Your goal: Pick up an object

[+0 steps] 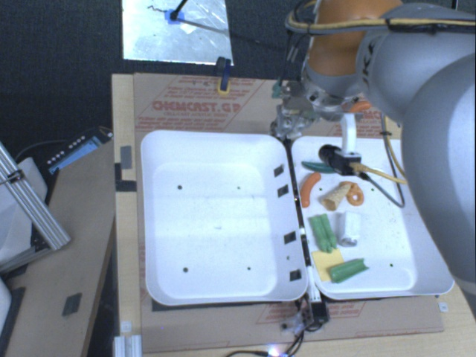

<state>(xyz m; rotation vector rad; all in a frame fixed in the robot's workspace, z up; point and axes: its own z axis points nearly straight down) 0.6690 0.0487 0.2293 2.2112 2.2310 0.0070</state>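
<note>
Toys [332,222], green, orange, yellow, fill right bin [416,270].

Grey arm [424,65] with rounded casing, orange band [349,21] above the wrist, and thin yellow and black cables [335,22] looped around it.

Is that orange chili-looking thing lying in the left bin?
No, the orange chili lies in the right bin, just beside the divider between the two bins.
</note>
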